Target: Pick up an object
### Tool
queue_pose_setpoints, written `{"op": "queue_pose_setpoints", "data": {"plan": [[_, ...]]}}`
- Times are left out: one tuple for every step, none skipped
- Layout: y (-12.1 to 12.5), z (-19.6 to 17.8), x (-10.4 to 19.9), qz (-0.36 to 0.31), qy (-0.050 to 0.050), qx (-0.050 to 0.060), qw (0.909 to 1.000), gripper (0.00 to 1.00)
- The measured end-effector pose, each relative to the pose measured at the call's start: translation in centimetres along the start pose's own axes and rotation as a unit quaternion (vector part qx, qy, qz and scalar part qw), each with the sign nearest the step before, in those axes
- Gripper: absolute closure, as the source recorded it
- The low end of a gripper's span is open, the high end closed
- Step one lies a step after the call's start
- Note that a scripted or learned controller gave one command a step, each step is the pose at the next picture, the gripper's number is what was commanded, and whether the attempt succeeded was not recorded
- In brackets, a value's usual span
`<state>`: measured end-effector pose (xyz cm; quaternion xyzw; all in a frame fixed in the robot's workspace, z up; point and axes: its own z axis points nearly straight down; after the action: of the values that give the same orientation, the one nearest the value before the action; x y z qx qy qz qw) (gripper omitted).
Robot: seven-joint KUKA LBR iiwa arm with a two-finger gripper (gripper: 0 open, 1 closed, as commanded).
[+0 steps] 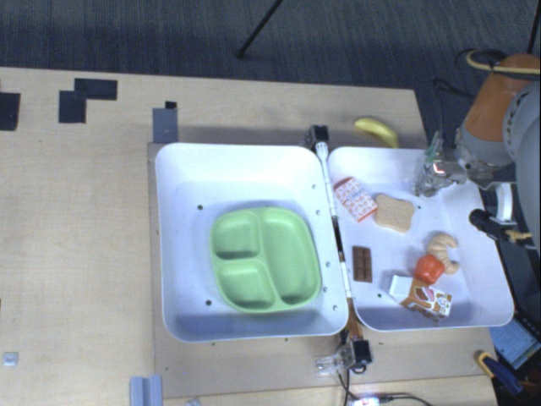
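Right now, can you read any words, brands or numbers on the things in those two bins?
None can be read.
Red-and-white packet: printed pattern, too blurred.
Small carton with red and brown print: too small.
Chocolate bar, green divided plate: no lettering visible.

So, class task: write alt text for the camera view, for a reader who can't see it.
A grey arm's gripper hovers at the far edge of the right bin, which holds toy foods including a cracker and a chocolate bar. The left bin holds a green tray; a banana lies on the bench.
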<state>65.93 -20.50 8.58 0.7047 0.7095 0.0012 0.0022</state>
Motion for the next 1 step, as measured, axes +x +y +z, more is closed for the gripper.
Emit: {"op": "queue_pose_setpoints", "data": {"plan": [[1.09, -0.04, 0.30, 0.000, 0.000, 0.000, 1.0000, 1.00]]}}
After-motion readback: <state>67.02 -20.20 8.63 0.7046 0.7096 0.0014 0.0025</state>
